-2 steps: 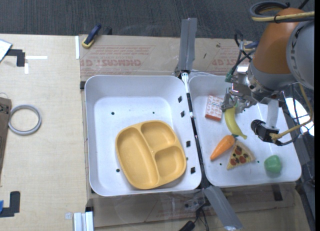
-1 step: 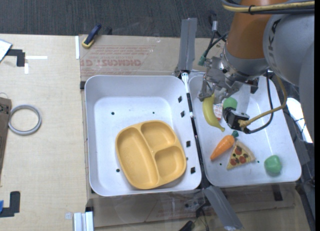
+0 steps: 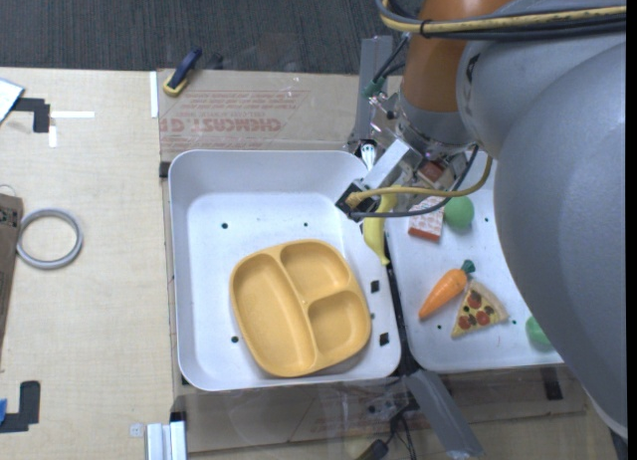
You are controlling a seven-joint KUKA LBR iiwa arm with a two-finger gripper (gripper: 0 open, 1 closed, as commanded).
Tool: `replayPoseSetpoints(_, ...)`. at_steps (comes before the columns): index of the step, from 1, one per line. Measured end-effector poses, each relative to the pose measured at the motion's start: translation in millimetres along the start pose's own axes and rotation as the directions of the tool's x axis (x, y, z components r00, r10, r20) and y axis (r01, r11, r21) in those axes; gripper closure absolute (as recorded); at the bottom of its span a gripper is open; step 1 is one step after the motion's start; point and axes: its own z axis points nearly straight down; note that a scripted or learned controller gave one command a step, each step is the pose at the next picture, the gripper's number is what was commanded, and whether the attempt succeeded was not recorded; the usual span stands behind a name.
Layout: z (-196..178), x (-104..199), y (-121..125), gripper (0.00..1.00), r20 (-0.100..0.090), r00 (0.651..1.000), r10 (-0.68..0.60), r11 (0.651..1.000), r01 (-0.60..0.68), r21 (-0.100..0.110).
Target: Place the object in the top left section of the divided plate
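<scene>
A yellow divided plate with three sections lies in the left bin, toward its front right. My gripper hangs over the back left of the right bin, under the orange wrist band. Just below it are a red and white box and a green ball. A yellow banana-like piece lies by the wall between the bins, partly hidden by the arm's hardware. Nothing shows as held.
An orange carrot and a pizza slice lie in the front of the right bin, with a small green thing at the arm's edge. A tape roll rests on the bench far left. The big grey arm covers the right side.
</scene>
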Motion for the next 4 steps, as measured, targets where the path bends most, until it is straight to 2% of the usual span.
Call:
replayPoseSetpoints(1, -159.3, 84.5, -32.5, 1.00, -0.004, 0.969, 0.248, 0.969, -0.248, -0.001)
replayPoseSetpoints(3, -173.5, 84.1, -27.7, 1.00, 0.006, 0.966, 0.258, 0.966, -0.258, -0.004)
replayPoseSetpoints(4, -125.3, 103.3, -18.7, 1.00, -0.002, 0.947, 0.320, 0.947, -0.320, 0.000)
